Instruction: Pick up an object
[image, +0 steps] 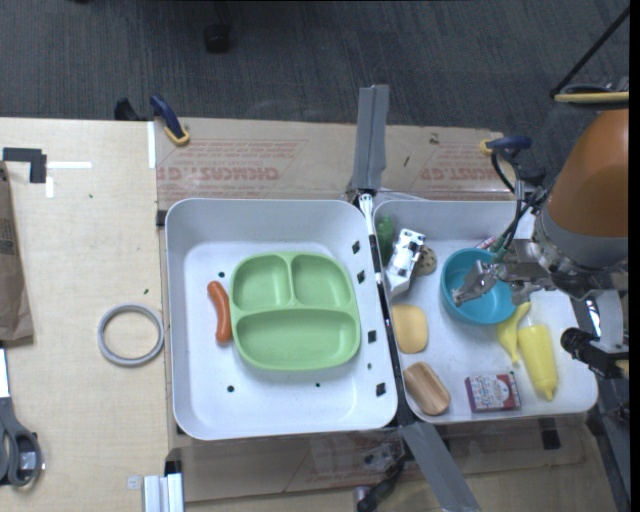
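Gripper fingers (470, 292) hang over the round blue plastic bowl (478, 300) in the right-hand white bin (440, 215), their metal tips angled down toward the bowl's inner edge. Whether they are parted or pressed together I cannot tell; nothing can be seen between them. The grey arm with its orange band (598, 180) comes in over the bin's right edge, and its wrist sits above the bowl, which suggests the bowl, or its rim, is the thing being tried for.

Counted, the right bin holds one blue bowl near its middle, one yellow banana-like toy (537, 357) along the right edge, one small red and white packet (491, 392) at the near edge, one tan bread-shaped piece (428, 388) in the near left corner, one pale round bun-like piece (409, 327) by the left wall, and one white and black boxy object (405, 254) near the far left corner. These lie loose and scattered, probably as tipped in for picking.

The left white bin (190, 300) carries one green three-compartment plastic tray (296, 310), flat in its centre, and one orange sausage-shaped toy (220, 310) just beside the tray's left edge. Outside the bins, one grey ring (130, 333) lies on the worktop to the left.
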